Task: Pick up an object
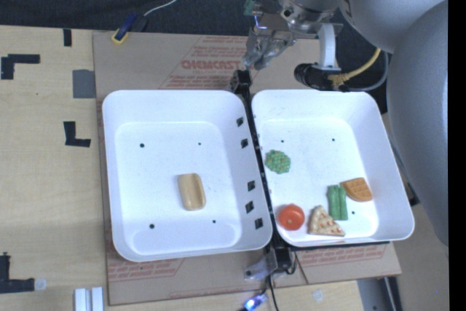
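Lying loose: bread roll [191, 191] in left bin [124, 120]; broccoli [277, 162], tomato [291, 216], pizza slice [324, 222], green bean [336, 202], orange piece [357, 189] in right bin [364, 109]; gripper [256, 58] above far rims, grasping nothing.

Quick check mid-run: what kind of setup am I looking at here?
Likely a lab bench for robot picking trials: two white bins on cardboard, toy food such as a tomato and pizza slice, and the pincer above.

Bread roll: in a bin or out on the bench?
In. The bread roll lies on the floor of the left bin, alone there, apart from its walls.
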